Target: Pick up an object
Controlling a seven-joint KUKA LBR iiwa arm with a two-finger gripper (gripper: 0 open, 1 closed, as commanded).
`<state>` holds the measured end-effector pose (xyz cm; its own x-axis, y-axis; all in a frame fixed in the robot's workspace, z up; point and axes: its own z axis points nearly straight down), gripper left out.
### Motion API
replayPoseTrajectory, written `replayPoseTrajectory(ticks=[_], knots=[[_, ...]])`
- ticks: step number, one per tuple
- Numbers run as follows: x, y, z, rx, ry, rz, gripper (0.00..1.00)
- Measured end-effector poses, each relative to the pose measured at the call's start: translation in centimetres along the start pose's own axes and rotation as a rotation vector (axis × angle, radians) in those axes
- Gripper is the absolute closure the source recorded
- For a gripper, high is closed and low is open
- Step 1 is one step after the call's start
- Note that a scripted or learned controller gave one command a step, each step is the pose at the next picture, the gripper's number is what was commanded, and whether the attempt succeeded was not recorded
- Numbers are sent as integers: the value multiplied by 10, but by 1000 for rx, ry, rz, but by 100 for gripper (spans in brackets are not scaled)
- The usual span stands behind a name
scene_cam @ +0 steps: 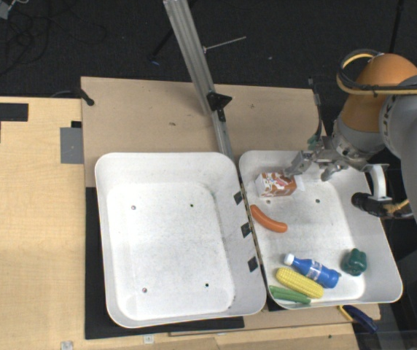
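Note:
In the right bin (340,210) lie several objects. A red and white snack packet (276,184) rests near the bin's far left corner. An orange sausage (268,220) lies below it, by the left wall. A blue bottle (312,270), a yellow corn cob (299,283) and a green pod (289,295) sit at the near edge, and a dark green pepper (354,262) sits at the right. My gripper (315,167) hangs over the bin's far side, open, with one fingertip (294,169) just right of the packet. Nothing is between the fingers.
The left bin (166,235) stands beside the right one, with black clips along the shared wall. A slanted aluminium bar (194,64) rises behind the bins. The grey arm with its orange band (383,86) comes in from the right.

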<state>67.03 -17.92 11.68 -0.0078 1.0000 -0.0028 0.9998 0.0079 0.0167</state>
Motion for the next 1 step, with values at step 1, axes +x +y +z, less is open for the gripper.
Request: replayPoseTrajectory(ticks=[1], knots=[[1, 1, -8, 0, 1, -3, 100]])
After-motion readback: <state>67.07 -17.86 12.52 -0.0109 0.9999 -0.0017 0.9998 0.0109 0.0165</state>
